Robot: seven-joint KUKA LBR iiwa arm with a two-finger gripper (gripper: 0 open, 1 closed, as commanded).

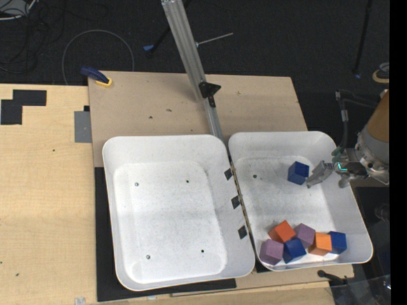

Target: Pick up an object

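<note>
We see the bench (191,100) carrying two white bins: the left bin (166,146) and the right bin (280,138), touching at their inner edges. A metal rail (187,49) slants from twelve o'clock towards them. The arm (380,132) enters at three o'clock. Its gripper (327,174) hangs over the right bin, fingers apart with nothing between them. A blue cube (297,172) sits just beside the fingertips, at nine o'clock of them. More cubes (299,239) cluster at the bin's six o'clock.
</note>
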